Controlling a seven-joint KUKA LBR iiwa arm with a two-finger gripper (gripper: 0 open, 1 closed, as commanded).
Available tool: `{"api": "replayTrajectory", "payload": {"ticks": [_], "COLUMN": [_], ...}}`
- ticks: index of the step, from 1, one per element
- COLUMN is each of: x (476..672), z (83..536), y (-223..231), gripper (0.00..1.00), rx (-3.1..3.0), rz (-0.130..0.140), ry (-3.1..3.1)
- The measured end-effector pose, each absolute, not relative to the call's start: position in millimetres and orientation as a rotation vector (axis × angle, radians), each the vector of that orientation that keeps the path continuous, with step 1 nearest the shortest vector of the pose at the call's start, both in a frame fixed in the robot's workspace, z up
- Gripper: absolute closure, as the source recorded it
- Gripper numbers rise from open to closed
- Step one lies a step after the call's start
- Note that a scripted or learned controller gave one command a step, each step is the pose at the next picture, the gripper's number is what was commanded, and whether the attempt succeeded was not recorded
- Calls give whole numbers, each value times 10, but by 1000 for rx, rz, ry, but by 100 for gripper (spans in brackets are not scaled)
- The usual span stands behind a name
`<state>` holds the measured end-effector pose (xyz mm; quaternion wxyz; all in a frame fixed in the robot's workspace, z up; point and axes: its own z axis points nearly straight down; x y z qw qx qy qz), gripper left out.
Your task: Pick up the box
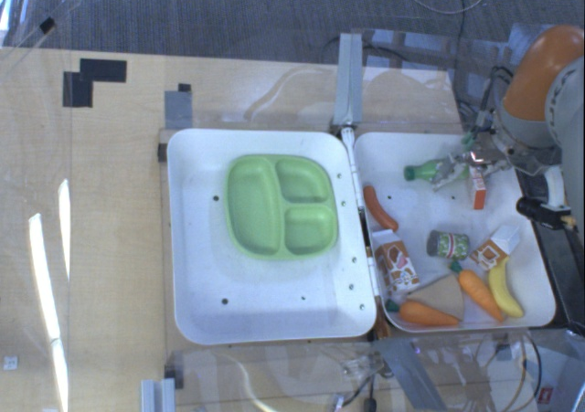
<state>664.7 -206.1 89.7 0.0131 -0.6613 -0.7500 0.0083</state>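
Right now the metal two-finger claw (pixel 468 163) hovers at the far edge of the right-hand shallow white bin (pixel 539 314); its grip I cannot tell. The small brown-and-white carton box (pixel 396 263) lies well nearer the camera and leftward, its long axis running roughly near-to-far.

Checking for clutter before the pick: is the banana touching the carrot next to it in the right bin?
Touching. The camera view shows the banana lying right against the carrot, with no white bin floor visible between them.
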Motion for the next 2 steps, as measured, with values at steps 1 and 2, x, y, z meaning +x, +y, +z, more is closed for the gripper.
{"api": "replayTrajectory", "payload": {"ticks": [1,2], "x": [6639,6712], "z": [986,2238], "y": [-2059,-1340], "gripper": [100,100], "rx": [-2051,-1962], "rz": [34,-10], "ry": [-2341,-2465]}}
